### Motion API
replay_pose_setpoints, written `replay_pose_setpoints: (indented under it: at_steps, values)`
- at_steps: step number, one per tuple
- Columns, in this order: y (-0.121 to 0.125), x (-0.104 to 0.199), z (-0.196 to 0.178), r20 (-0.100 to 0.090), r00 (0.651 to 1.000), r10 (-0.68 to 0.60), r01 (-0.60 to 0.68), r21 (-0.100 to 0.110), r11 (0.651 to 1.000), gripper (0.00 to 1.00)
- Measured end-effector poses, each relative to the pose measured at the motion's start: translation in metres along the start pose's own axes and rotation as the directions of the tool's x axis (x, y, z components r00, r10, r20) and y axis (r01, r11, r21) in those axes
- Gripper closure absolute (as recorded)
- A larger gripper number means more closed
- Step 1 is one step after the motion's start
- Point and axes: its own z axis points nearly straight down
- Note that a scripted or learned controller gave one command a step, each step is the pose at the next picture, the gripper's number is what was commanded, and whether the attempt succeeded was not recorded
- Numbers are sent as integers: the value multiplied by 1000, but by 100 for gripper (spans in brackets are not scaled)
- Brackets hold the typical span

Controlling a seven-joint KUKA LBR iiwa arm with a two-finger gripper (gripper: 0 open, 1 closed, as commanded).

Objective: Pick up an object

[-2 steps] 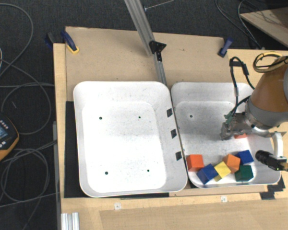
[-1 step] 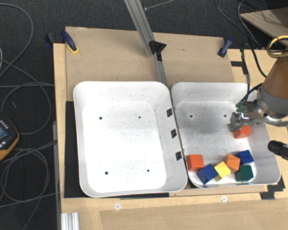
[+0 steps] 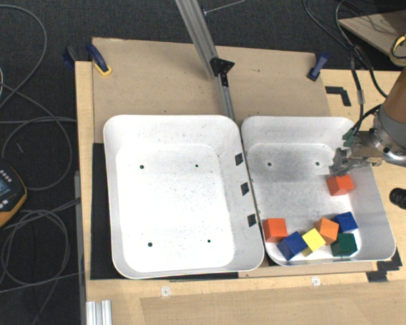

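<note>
The gripper (image 3: 343, 162) hangs over the right bin (image 3: 291, 141) near its right edge, with an orange block (image 3: 340, 184) just below its fingertips. The block is cube-like, with no clear long axis, one corner turned toward the bin's near edge. Whether the jaws grip it cannot be told; the fingers blur together.

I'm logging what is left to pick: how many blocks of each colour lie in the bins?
Orange blocks: 3
Blue blocks: 2
Yellow block: 1
Green block: 1
Total: 7, all in the right bin.
</note>
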Motion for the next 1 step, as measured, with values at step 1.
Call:
replay_pose_setpoints:
  at_steps: [1]
  values:
    - [26,56,-9,-4,1000,-6,6,3,1000,100]
